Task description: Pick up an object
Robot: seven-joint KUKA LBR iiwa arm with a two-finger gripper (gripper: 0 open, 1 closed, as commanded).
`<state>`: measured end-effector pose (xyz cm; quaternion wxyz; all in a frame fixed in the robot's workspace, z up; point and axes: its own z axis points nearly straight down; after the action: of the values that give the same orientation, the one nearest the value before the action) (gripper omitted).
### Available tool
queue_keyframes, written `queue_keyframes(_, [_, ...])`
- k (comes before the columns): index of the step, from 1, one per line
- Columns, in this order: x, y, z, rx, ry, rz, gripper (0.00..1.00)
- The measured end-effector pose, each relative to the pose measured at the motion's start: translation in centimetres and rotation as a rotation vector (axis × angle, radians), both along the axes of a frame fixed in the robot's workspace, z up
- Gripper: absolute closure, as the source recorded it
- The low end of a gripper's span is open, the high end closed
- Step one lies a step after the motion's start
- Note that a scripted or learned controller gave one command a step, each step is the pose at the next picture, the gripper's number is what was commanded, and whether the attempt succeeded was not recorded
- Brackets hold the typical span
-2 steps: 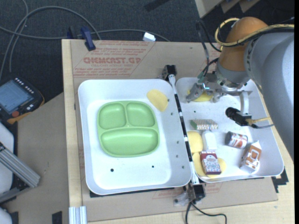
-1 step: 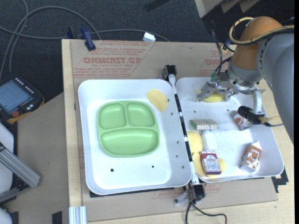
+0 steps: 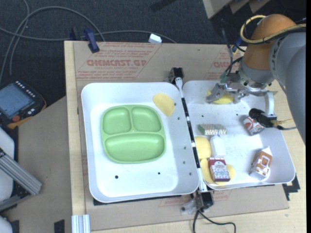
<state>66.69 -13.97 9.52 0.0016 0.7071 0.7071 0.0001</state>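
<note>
From the overhead camera you look down on a desk (image 3: pixel 121 62) topped with brown printed cardboard, standing on dark carpet with grey cables looping across the upper left. A handheld pendant with a screen (image 3: pixel 17 103) lies off the desk at the left edge, and a strip of aluminium rail (image 3: pixel 17 174) slants below it.

Two white bins sit side by side on the desk. The left bin (image 3: pixel 92 130) holds a green divided tray (image 3: pixel 132 133) near its middle and a pale yellow piece (image 3: pixel 164 103) toward its far right corner, close to the rim shared with the right bin (image 3: pixel 243 144).

In the right bin you find a yellow object (image 3: pixel 223 100) at the far end, directly under the gripper (image 3: pixel 226 93). The gripper is down over that yellow object, its metal parts either side of it, but you cannot tell how far it is open or whether it grips anything. The grey arm with its orange band (image 3: pixel 265 38) comes in from the right and covers the bin's far right corner.

Nearer you, a small striped packet (image 3: pixel 212 129), a yellow round piece (image 3: pixel 202 147) and a red carton (image 3: pixel 218 169) cluster by the shared rim. A brown-and-white can (image 3: pixel 251 125) and an orange-and-white carton (image 3: pixel 261 163) lie toward the right wall, well apart from the gripper.
</note>
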Motion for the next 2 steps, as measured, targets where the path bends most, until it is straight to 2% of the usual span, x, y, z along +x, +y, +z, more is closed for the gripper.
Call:
queue_keyframes(1, [-4.94, -2.82, 1.71, 0.002, 0.004, 0.000, 1.00])
queue_keyframes(2, [-4.93, -2.78, 1.70, 0.003, 0.004, -0.001, 0.00])
